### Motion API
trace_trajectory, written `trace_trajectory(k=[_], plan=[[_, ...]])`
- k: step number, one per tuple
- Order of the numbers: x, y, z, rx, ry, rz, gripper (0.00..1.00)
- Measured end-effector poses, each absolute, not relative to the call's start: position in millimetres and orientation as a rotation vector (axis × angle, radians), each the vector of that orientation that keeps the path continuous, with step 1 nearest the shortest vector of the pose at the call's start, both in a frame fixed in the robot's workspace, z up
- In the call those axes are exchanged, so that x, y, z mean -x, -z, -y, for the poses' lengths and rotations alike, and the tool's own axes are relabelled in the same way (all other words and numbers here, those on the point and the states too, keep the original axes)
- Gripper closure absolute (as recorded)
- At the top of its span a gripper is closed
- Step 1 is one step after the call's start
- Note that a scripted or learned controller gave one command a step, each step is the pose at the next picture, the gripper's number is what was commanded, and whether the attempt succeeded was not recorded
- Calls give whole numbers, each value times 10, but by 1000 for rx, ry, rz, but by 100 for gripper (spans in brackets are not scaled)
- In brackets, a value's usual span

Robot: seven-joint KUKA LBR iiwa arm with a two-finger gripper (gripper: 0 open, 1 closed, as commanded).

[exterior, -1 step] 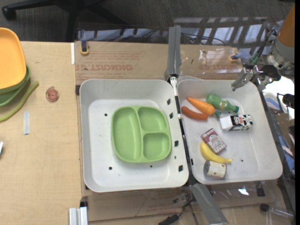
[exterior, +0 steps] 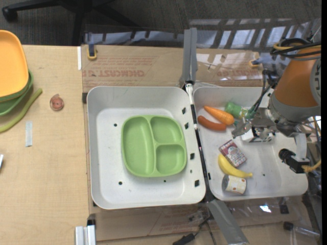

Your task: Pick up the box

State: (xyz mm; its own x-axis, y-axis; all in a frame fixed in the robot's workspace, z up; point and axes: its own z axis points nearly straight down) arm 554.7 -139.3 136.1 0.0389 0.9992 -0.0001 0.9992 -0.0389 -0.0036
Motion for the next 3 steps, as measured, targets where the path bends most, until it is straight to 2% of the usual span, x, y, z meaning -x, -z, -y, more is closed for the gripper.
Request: trace_trajectory(k=[1, 2, 3], plan=[[-5086, -992, 990, 2029, -3, 2395, 0], [-5093, -1085, 1002, 2034, -2, 2393, 100], [-5820, -1908, 337, 2173, -4, 2269, 100]])
